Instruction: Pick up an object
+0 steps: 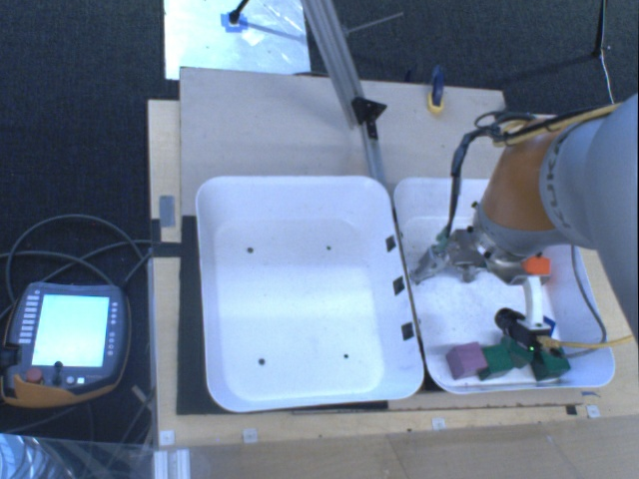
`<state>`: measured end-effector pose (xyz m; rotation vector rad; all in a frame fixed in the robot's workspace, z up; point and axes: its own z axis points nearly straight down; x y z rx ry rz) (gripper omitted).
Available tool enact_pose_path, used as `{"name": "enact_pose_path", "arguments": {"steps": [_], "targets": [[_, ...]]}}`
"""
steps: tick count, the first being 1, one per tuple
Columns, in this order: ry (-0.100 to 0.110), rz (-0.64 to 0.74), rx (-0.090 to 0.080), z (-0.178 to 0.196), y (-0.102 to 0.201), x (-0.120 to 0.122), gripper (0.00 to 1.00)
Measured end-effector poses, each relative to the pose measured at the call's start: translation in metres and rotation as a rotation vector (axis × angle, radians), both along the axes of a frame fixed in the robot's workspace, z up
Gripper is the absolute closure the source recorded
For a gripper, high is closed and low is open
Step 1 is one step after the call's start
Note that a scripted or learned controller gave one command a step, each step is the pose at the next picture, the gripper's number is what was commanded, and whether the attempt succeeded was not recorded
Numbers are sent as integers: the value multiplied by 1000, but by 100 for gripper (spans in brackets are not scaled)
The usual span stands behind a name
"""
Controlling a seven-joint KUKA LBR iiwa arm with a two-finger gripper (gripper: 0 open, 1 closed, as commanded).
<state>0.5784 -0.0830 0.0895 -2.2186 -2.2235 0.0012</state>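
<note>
My gripper (437, 263) hangs low over the middle of the right white bin (429, 208), close to its left wall, with the grey arm and its orange band coming in from the right. A mauve block (464, 359) lies at the bin's front edge. Touching its right side is a dark green object (501, 360), which stretches on to the right. Both lie apart from the gripper, nearer the front. Nothing shows in the gripper.
The left white bin (220, 218) sits beside the right one, with black clips along the shared wall. A slanted metal pole (339, 58) crosses the back of the bench. A teach pendant (65, 342) with cables lies off the bench at left.
</note>
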Motion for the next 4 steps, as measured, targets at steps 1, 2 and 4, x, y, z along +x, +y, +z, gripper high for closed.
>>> {"name": "enact_pose_path", "arguments": {"steps": [1, 2, 4], "targets": [[-4, 3, 1, 12, 0, 1, 100], [-7, 0, 0, 69, -2, -7, 100], [-10, 2, -1, 179, 5, -12, 100]]}}
